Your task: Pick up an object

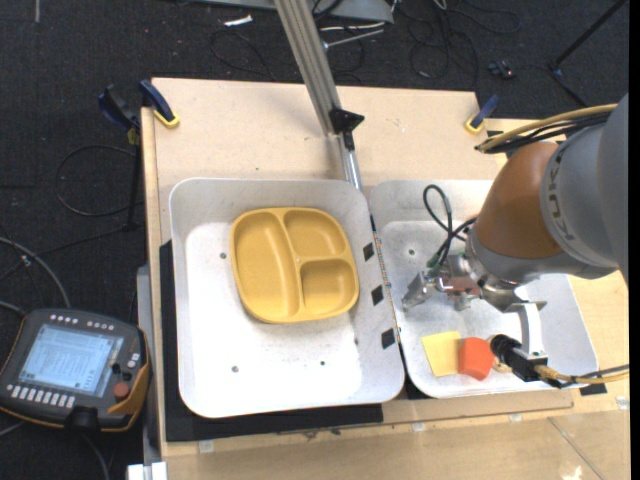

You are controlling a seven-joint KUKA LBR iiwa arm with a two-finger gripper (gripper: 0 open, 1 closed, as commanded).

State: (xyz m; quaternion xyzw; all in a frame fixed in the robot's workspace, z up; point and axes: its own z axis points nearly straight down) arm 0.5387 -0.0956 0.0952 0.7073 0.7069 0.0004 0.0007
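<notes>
Overhead slanted view of a wooden bench point(250, 128) bearing two shallow white bins side by side. The grey arm point(590, 193), with its orange band point(515, 208) above the wrist, reaches over the right bin point(400, 238) and carries the gripper point(432, 290) low above that bin's floor, near its middle. The gripper's metal parts point toward the divide between the bins; whether it is spread or pressed together cannot be told from this angle, and no object is seen between its tips. Below and slightly right of the gripper, toward the near edge of the same bin, lies a flat yellow square piece point(440, 353), and an orange block point(474, 359) rests just beside it, touching or overlapping its right edge; both are apart from the gripper. Right of the orange block a black fitting point(510, 354) with a yellow cable point(585, 376) hangs from the arm. Well to the left of the gripper, in the left bin point(200, 298), a yellow divided plate point(295, 265) with three compartments lies flat in the upper middle of the floor. A grey metal pole point(310, 53) slants down from the top of the view to the junction of the bins, above and left of the gripper. Far left of the gripper, off the bench on the dark floor, sits a teach pendant point(70, 368) with a lit screen
</notes>
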